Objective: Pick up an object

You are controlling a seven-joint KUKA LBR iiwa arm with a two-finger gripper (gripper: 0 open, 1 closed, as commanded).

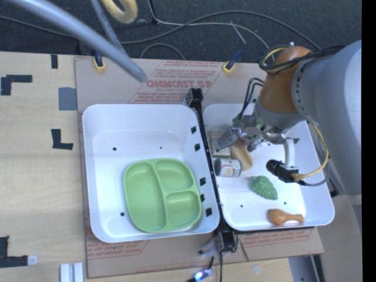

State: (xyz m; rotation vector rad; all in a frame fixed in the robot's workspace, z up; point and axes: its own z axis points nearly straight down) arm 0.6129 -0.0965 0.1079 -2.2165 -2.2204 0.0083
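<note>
1. You have the end effector down in the right bin, close to the divider where the two bins meet. Whether it is released or clenched, you cannot tell from this slant.
2. The nearest candidate is the tan, bread-like piece just at 6 o'clock of the end effector, with a small labelled jar or can touching it at about 7 o'clock. Nothing is visibly caught between any gripping parts, so treat the pick as not yet made.
3. To do this step well, you likely want to centre over one item alone. The tan piece and the jar lie pressed together, so a descent between them risks nudging both instead of seizing either.
4. Easier targets sit apart: the green leafy toy at 4 o'clock of the end effector, and the orange drumstick-shaped toy further toward 5 o'clock, near the bin's front rim.
5. Mind the bin wall at 9 o'clock; the cluster is near it and leaves little room on that side.
6. The black cable fitting on the wrist hangs at 4 o'clock, just above the green toy.
7. The left bin holds a green divided plate, well apart from your work on the desk.
</note>
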